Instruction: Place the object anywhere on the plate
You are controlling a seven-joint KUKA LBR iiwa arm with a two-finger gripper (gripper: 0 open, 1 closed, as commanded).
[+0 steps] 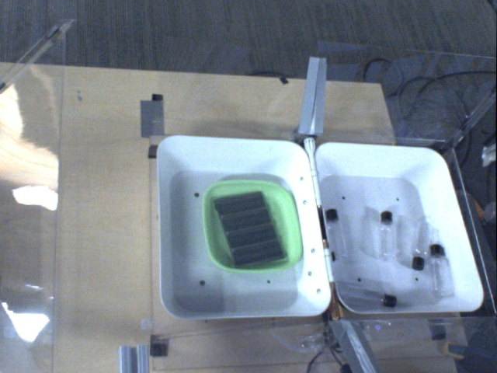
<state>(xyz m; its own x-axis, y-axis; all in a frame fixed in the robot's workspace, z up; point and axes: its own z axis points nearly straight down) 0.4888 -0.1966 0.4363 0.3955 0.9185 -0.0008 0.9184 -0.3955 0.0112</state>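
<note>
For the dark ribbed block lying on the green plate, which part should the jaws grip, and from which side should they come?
Probably across its two long edges, coming straight down from above. The dark ribbed block lies flat on the green plate in the left bin, slightly turned, so the jaws should be rotated to match its tilt. Its short width looks easier to span than its length, and the plate's raised rim likely blocks a sideways approach.

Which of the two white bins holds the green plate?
The left bin: the green plate with a dark ridged block sits in it. The right bin holds small clear vials.

Dark ridged block point(248, 229) covers most of green plate point(289, 208).
</note>
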